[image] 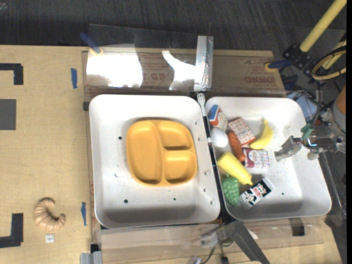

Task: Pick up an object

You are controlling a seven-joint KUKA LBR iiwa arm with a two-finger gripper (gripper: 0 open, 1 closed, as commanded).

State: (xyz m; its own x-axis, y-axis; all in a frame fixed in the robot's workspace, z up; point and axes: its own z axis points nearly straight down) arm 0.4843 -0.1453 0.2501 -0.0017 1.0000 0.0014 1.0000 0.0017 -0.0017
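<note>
Toy food heaped in left half of right bin (313, 199): banana (265, 136) at upper right of heap, pink-patterned carton (241, 129) beside it, white egg (220, 139), yellow bottle (234, 168) lying tilted, green bumpy piece (231, 190), black-and-white carton (257, 192) nearest front edge. Gripper (290, 147) over bare right part of same bin, just beside banana, apart from heap; nothing between fingers; spread of fingers impossible to tell. Left bin (104, 164) carrying yellow sectioned tray (161, 150). Croissant (49, 213) out on bench (38, 120), well apart from bins.
</note>
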